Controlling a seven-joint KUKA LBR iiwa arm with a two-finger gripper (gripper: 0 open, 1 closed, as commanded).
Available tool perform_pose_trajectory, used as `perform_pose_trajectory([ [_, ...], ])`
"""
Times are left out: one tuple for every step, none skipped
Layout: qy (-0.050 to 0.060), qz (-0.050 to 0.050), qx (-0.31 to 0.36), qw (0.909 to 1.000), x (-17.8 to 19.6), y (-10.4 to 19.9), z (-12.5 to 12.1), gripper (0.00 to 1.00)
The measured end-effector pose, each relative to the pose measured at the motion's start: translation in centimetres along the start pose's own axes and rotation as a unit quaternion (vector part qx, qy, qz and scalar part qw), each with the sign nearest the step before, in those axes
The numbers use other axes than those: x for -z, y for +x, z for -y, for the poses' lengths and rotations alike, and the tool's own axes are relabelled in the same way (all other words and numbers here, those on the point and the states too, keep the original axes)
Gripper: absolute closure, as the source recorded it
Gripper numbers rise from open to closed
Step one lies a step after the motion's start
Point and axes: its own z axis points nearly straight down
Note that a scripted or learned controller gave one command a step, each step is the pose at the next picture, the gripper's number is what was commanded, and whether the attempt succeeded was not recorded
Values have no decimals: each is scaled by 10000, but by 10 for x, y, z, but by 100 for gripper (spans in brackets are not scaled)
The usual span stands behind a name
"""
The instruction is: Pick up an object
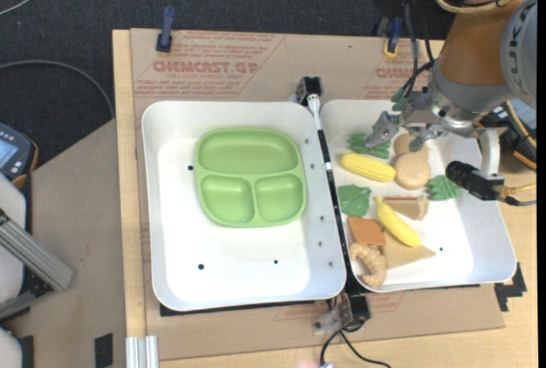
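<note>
Hand [399, 132] hovers with fingers spread wide over corn cob [368, 166] in right bin [490, 268], gripping nothing

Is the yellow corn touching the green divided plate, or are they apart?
Apart. The camera view shows the corn in the right bin and the green plate in the left bin, with both bin walls between them.

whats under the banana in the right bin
The banana lies across a tan wedge and overlaps a pale slice at its upper end, with an orange block beside it. Whatever sits beneath its middle is covered.
</note>
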Motion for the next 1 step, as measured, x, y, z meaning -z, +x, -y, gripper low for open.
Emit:
perform_pose_trajectory([
  [-44, 25, -35, 10000, 96, -48, 103, 0],
])
